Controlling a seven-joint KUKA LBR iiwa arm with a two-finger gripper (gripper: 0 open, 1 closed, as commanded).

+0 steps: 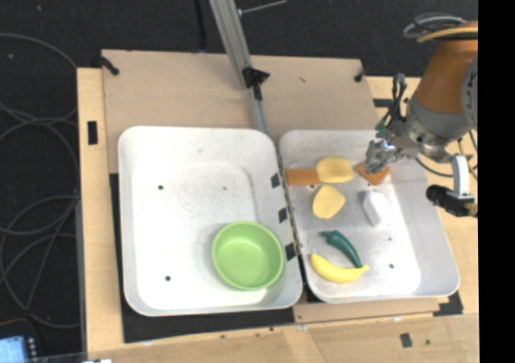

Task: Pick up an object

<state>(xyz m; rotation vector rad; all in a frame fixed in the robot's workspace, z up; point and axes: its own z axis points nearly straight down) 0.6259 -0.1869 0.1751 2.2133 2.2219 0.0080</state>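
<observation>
Orange block [373, 173] under tool [378, 154]

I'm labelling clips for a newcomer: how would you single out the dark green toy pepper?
Start at the right white bin. Near its front edge lies a yellow toy banana; the dark green toy pepper sits just behind it. It is the only dark, slim, pointed piece there.

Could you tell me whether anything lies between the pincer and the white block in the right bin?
Nothing visible does. The pincer hangs just above the white block, with bare bin floor between; the yellow pieces lie off to the side.
</observation>
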